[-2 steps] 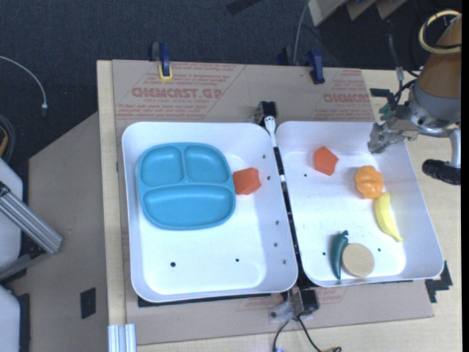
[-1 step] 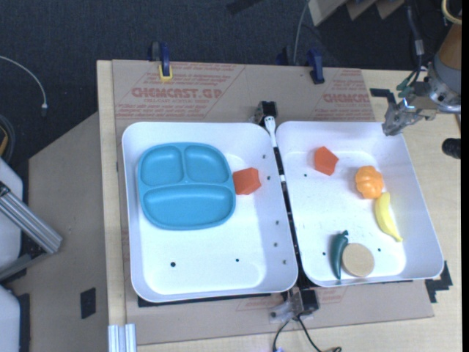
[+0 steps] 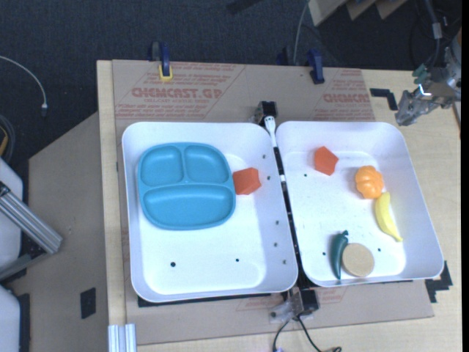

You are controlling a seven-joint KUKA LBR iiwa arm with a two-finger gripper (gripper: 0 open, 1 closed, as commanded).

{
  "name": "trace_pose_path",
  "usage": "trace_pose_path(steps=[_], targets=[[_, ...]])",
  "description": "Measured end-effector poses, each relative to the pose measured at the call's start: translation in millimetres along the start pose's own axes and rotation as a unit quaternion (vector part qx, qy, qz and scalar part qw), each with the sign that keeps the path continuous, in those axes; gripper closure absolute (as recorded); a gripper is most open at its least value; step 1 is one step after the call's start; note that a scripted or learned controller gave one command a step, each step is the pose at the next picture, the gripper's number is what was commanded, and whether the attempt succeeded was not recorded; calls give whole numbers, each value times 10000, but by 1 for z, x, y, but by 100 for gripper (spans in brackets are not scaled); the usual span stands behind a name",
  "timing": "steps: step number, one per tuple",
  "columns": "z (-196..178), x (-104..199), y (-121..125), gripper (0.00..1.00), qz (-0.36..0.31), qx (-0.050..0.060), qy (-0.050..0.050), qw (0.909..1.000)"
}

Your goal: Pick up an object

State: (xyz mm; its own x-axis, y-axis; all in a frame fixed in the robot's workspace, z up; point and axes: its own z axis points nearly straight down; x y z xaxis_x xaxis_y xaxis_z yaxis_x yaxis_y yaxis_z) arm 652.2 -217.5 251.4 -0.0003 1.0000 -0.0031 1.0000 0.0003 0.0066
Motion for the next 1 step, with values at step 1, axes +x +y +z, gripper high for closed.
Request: trace_pose_path(steps=[1], targets=[[12,55,-8,100,-24,42,24,10000]])
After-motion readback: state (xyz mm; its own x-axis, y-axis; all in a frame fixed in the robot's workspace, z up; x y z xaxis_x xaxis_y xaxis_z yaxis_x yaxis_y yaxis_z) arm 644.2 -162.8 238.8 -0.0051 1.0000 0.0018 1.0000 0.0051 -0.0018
